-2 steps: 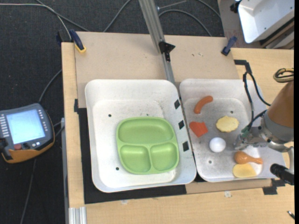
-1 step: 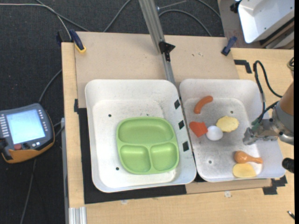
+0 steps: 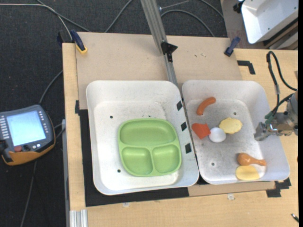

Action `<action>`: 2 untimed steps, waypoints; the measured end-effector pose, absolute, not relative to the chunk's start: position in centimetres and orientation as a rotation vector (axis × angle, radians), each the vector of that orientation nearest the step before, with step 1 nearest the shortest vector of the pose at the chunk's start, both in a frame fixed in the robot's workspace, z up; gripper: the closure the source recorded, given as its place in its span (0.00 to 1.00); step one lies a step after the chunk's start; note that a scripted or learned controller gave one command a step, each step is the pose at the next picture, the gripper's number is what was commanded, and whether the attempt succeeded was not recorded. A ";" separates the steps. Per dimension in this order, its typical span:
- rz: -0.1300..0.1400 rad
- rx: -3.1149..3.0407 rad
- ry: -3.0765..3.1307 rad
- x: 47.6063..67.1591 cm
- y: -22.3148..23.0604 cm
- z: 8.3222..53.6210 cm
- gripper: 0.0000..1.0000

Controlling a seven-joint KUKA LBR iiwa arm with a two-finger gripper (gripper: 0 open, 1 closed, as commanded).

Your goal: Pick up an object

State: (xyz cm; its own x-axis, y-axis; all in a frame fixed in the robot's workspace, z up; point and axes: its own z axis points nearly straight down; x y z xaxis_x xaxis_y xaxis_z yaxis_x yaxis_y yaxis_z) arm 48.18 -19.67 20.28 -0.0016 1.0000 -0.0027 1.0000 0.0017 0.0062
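The right bin [image 3: 255, 91] holds several toy foods: an orange sausage [image 3: 205, 105], a red block [image 3: 200, 130], a white ball [image 3: 217, 135], a pale yellow piece [image 3: 230, 125], an orange drumstick [image 3: 250, 160] and a yellow slice [image 3: 248, 173]. My gripper [image 3: 263, 132] comes in at the bin's right wall. It sits right of the pale yellow piece and above the drumstick, touching neither. Nothing shows in its grasp.
The left bin [image 3: 102, 126] carries a green three-part plate [image 3: 149, 146]. A metal post [image 3: 158, 30] slants down to the seam between the bins. Cables [image 3: 277, 79] hang near the arm at the right. A teach pendant [image 3: 24, 134] lies off the bench at the left.
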 end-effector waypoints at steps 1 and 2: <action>0.003 2.216 2.219 48.3 -19.7 23.0 1.00; 0.006 2.212 2.229 49.4 -13.7 23.6 1.00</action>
State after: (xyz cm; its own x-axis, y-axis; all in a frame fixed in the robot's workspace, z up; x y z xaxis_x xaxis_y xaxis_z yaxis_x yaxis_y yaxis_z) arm 49.44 -13.67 23.63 -0.0079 1.0000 0.0020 1.0000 0.0079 0.0033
